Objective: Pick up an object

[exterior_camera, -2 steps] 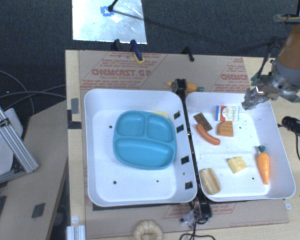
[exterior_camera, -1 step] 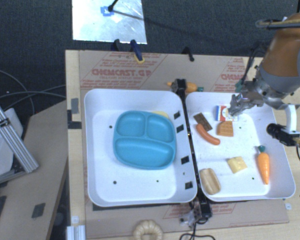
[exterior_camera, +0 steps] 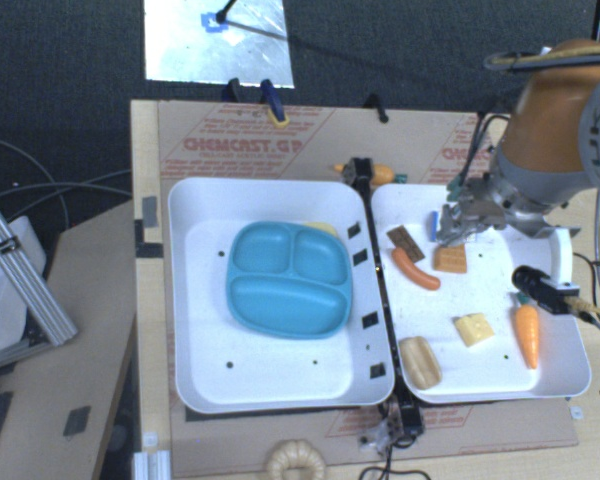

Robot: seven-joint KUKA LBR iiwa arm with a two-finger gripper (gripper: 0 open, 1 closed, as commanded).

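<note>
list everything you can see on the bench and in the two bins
bins: 2, white, side by side on the bench
divided plate: 1, blue, middle of the left bin
sausage: 1, red-orange, right bin near the divider
brown bar: 1, dark brown, right bin just above the sausage
cracker: 1, tan-orange, right bin, below the claw
cheese cube: 1, pale yellow, right bin lower middle
bread roll: 1, tan, right bin front left corner
carrot: 1, orange, right bin at the right edge
ring: 1, beige, front of the bench outside the bins
arm: 1, grey with orange band, reaching in from the right
claw: 1, over the right bin's upper part
</note>
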